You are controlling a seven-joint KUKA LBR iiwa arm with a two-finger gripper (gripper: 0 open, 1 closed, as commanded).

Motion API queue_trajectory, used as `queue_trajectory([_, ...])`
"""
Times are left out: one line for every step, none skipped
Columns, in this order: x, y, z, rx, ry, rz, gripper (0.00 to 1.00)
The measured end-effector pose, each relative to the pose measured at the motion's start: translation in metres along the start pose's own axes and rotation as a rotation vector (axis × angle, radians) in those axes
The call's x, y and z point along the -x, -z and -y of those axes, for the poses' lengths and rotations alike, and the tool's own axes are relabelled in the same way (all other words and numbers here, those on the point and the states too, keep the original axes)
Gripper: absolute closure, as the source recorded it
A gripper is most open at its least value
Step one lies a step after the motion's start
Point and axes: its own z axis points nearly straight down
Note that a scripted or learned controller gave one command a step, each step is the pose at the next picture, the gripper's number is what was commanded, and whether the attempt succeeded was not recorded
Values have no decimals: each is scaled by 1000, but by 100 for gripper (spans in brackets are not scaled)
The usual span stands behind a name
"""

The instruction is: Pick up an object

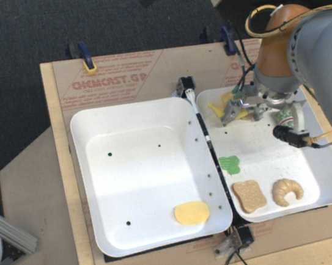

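Note:
My gripper (242,111) hangs low over the far end of the right bin (329,188), under the orange band (276,44) of the arm. A yellow object (218,107) lies just to its left, close to it or touching it. A small green and red object (286,118) sits just right of the gripper, partly hidden by the wrist. Further forward in that bin lie a green piece (229,164), a slice of toast (249,196) and a croissant (287,191). A yellow oval object (192,213) rests at the near right of the left bin (97,170).
A black divider rail (207,141) runs between the two bins. A black cable (296,137) trails from the wrist over the right bin's right side. Blue clamps (85,54) hold the brown board at its far edge.

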Motion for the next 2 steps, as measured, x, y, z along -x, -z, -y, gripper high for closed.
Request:
queue_trajectory([4,-3,-18,-15,0,-3,0])
queue_trajectory([5,11,-20,-5,0,0,100])
